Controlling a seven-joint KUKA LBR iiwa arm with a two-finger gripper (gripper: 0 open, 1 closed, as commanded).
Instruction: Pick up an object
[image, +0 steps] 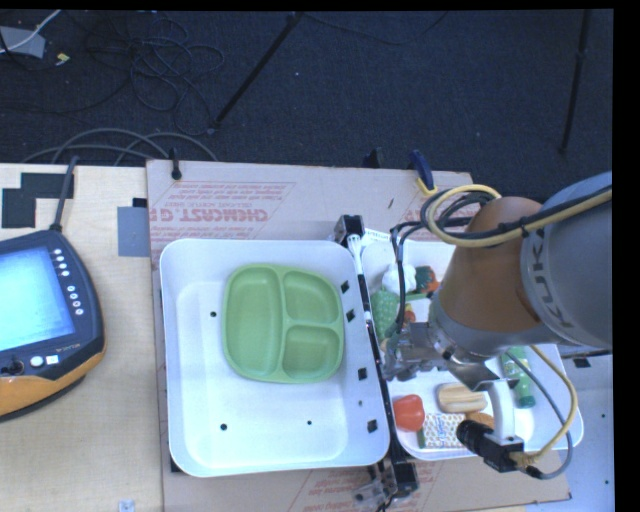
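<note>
Toys (455, 400) crowd the right bin (570, 425) beneath my arm; gripper state I cannot tell, so I favour descending squarely over one piece.

The cardboard sheet (230, 205) under the bins bears red print, upside down and mirrored, not clearly readable.

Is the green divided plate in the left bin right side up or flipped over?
Right side up. The green divided plate lies flat in the left bin with its three compartments facing up, nothing in them.
</note>
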